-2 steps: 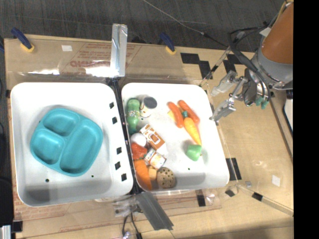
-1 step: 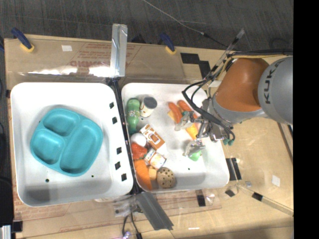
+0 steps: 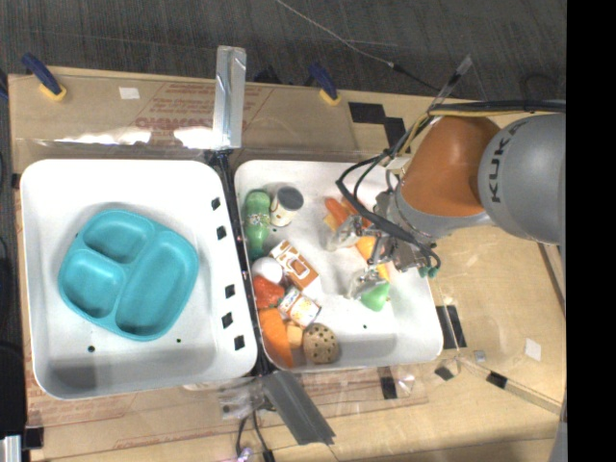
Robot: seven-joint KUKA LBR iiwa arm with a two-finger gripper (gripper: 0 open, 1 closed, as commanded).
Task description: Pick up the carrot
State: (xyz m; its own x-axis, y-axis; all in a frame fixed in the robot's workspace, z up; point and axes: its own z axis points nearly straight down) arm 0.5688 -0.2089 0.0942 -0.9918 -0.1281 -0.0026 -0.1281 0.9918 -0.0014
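Observation:
The carrot (image 3: 336, 213) is a small orange piece lying in the right bin (image 3: 409, 340), near the middle of its far half. My gripper (image 3: 373, 263) hangs low over the right side of this bin, just right of and nearer than the carrot. Beneath the gripper lie another orange-yellow piece (image 3: 366, 247) and a green toy (image 3: 375, 296). The wrist and cables hide what lies directly under the gripper.
In the right bin's left half lie a green vegetable (image 3: 257, 218), a small can (image 3: 288, 200), an orange-and-white box (image 3: 297, 267), an orange fruit (image 3: 274, 335) and a brown cookie (image 3: 320, 345). The left bin (image 3: 38, 191) holds a teal divided plate (image 3: 130, 272).

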